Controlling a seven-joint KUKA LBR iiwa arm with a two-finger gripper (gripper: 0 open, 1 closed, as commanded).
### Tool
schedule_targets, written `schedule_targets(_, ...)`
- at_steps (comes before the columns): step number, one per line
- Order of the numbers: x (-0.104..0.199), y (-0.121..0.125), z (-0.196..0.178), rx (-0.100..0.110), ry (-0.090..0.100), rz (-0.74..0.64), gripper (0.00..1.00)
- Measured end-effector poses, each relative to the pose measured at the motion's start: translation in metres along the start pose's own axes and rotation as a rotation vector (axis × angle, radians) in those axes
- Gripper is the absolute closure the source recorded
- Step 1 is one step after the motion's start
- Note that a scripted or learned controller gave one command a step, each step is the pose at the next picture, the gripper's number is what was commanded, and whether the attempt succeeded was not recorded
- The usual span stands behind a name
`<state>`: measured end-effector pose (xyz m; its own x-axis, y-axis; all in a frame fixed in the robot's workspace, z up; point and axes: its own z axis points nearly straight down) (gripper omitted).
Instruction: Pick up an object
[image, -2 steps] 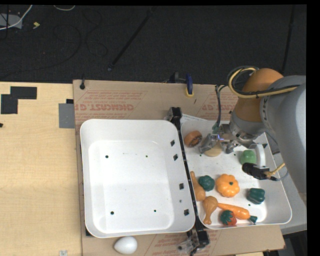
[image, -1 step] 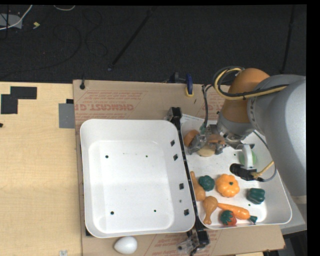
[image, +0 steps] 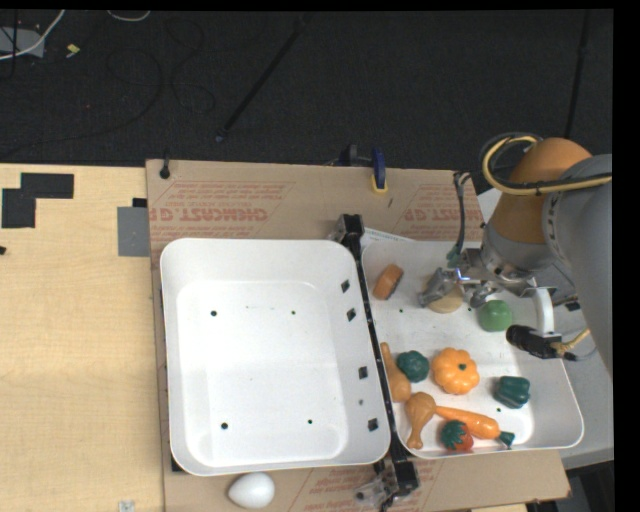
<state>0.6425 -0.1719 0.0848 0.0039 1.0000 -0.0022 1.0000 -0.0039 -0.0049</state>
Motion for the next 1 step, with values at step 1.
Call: schedule_targets(1, 0.0506, -0.024, 0.0003, 0.004, 0.005, -0.006, 0.0)
